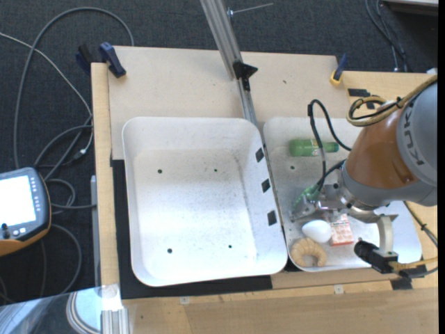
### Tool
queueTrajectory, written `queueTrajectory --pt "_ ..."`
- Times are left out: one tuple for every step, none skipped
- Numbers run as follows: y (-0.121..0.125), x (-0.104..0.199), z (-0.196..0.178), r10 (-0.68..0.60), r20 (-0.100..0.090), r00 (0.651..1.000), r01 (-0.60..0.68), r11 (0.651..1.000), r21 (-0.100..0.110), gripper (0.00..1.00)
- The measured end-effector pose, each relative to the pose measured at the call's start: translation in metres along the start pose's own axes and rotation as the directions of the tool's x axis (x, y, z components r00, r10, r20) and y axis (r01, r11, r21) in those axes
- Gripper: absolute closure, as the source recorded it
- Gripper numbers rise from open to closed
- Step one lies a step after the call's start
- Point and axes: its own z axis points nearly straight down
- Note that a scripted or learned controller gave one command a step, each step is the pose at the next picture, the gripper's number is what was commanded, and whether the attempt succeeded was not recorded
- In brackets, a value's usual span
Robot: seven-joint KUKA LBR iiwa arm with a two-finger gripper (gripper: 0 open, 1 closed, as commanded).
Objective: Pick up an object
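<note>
My gripper (311, 205) reaches down into the right bin (278, 165) from the right, its tip low over the bin's near part. Just below it lies a white egg-shaped object (317, 230). A tan croissant-like piece (309, 252) rests at the bin's front edge. A small red and white box (341, 231) lies to the right of the white object. A green bottle (311, 147) lies on its side at the far end of the bin. Nothing shows between the fingers, and the wrist covers part of the bin.
The left bin (191, 200) stands beside the right one, with a raised divider wall between them. A metal pole (221, 30) slants over the bench's far side. Clamps sit at the bench's far corners, and cables lie on the dark floor at left.
</note>
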Motion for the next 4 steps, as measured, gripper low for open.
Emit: queueTrajectory --pt "0.002 -0.002 0.006 0.002 0.002 1.0 -0.002 1.0 -0.003 0.0" --pt "0.002 -0.002 -0.005 0.002 0.002 1.0 -0.002 1.0 -0.006 1.0" --pt "0.011 0.001 -0.05 -0.002 0.0 1.0 0.002 1.0 -0.004 1.0" --pt "0.013 0.001 -0.115 -0.003 0.0 1.0 0.003 1.0 -0.007 1.0"
